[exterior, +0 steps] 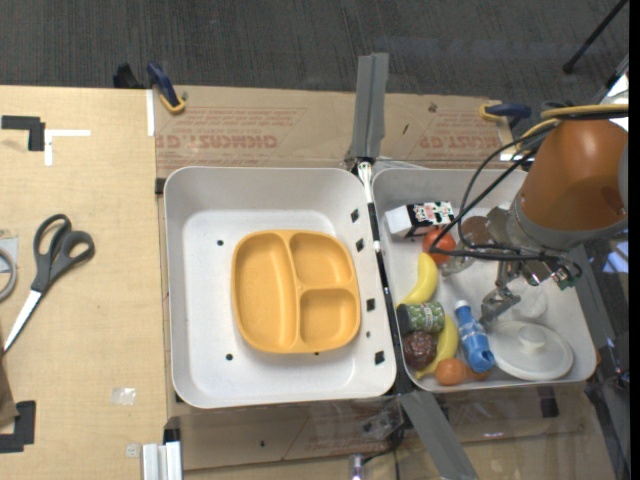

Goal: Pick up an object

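Observation:
My gripper (498, 304) hangs low in the right bin (572, 298), under the arm's orange band (575, 173). It sits just right of a blue bottle (472, 338) and just above a white round lid (532, 350). Further left in that bin lie a yellow banana (424, 280), a green can (424, 316), a dark red fruit (420, 347), a second banana (447, 341) and an orange fruit (451, 371). A red tomato (438, 242) and a small black-and-white carton (420, 217) lie at the back, partly under the arm's cables. Nothing shows held in the gripper.
The left bin (190, 298) holds a yellow divided plate (296, 291). Scissors (50, 260) lie on the bench at the far left. A grey bar (368, 108) stands behind the seam between the two bins. Cardboard lines the bench behind the bins.

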Controlling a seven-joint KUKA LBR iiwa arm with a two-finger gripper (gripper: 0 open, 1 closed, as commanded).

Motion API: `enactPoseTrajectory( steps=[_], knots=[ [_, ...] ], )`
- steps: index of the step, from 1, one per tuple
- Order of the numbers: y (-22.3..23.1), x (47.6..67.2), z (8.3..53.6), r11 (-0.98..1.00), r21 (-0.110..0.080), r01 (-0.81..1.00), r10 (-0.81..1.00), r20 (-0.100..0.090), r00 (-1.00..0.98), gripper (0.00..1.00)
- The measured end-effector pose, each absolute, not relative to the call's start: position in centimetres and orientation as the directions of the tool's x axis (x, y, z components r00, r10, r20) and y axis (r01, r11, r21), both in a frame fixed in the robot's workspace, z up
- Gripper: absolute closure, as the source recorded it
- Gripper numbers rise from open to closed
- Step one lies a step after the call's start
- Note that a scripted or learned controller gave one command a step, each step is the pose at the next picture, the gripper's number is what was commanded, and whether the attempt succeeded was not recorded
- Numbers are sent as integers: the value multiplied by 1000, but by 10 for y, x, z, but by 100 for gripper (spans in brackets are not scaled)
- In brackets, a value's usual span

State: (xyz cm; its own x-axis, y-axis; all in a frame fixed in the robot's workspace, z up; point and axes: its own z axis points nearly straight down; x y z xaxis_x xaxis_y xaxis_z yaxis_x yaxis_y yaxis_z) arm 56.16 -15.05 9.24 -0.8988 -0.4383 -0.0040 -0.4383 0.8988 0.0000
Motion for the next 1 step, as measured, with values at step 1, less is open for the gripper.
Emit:
enactPoseTrajectory(
  steps=[1],
  knots=[
    [-159, 496, 93, 886, -1, -464, -464, -4, -886, 0]
  ],
)
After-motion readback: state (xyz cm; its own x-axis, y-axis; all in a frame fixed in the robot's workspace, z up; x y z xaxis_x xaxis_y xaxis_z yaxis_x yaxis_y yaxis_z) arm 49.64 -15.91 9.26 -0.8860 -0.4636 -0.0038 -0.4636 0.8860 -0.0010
